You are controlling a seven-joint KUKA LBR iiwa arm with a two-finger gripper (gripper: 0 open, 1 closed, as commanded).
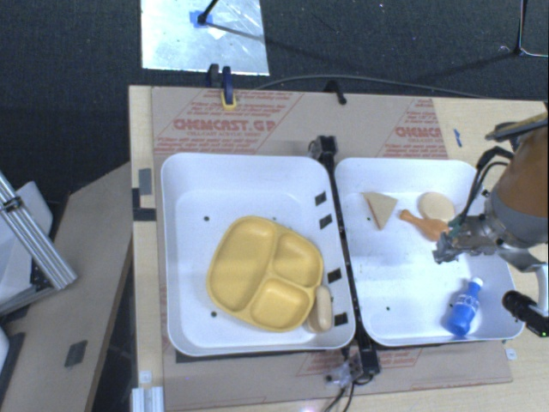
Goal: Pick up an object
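Carpet (69,75), dark and coarse, surrounds a table (283,118) topped with printed cardboard. Left bin (249,174), glossy white: a matte yellow divided plate (264,273) with a small beige oval piece (321,309) touching its lower right edge. Right bin (395,316): a tan wedge (381,208), a wooden spoon (431,212) and a blue bottle (461,307). The gripper (449,245) hangs just beside the spoon's handle; its opening cannot be told.

Small wooden spoon with orange handle (429,212) lies flat in the right white bin (403,316), far right area, bowl pointing far-right.
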